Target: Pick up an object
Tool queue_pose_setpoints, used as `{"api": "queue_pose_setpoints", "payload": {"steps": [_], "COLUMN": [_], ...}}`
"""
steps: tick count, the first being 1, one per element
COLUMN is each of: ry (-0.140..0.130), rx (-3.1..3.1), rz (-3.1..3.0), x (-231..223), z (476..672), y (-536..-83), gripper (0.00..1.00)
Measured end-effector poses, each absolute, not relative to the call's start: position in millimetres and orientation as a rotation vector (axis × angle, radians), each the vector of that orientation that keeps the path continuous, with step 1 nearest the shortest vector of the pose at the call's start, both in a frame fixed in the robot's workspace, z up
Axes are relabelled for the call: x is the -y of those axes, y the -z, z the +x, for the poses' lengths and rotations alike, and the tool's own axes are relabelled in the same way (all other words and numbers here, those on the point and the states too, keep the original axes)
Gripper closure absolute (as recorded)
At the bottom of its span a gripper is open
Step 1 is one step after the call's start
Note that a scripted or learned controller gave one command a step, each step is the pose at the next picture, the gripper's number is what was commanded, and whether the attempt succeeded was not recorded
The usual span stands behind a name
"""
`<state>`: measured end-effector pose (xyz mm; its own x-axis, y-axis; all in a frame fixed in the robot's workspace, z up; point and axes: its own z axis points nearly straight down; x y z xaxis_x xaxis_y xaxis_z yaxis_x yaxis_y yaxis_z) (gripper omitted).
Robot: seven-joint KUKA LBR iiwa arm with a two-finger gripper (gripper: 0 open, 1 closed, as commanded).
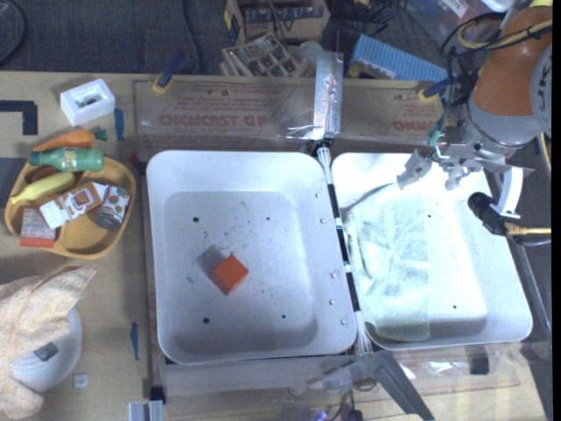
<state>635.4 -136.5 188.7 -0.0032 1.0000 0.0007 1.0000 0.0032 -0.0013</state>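
While 2 shallow white bins are set side by side on the bench, only 1 loose object is seen in them: a small orange block [230, 274], lying on the floor of the left bin [175, 182], a little left of and below its middle, with a grey shadow just beside it. It is well apart from every wall.

From its flat faces and sharp edges, the block is judged to be stiff and light, probably wood or hard plastic, neither fragile nor soft. It is turned cornerwise to the bin walls, so a hold is best taken across 2 opposite flat faces, the fingers being turned to match; a grip across corners would likely let it slip or spin.

The gripper [436, 167] is seen above the far edge of the right bin [491, 323], well apart from the block. Its 2 fingers are spread wide and nothing is held between them. A thin clear film or liner is seen crumpled on the right bin's floor.

Little writing can be read. Red printing is seen on the cardboard strip [228, 117] behind the bins, but it is too blurred to be made out. Packets with orange and white labels lie in the yellow bowl [96, 244] at the left, beside a green bottle [68, 159]; no brand is legible there.
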Motion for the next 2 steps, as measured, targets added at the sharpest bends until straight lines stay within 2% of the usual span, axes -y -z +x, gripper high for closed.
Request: {"api": "queue_pose_setpoints", "payload": {"steps": [1, 2], "ry": [0.006, 0.003], "rx": [2.275, 2.594], "rz": [-2.176, -1.786], "x": [124.6, 151.9], "z": [658.1, 668.1], "y": [-88.2, -215.4], "gripper": [0.0, 0.0]}}
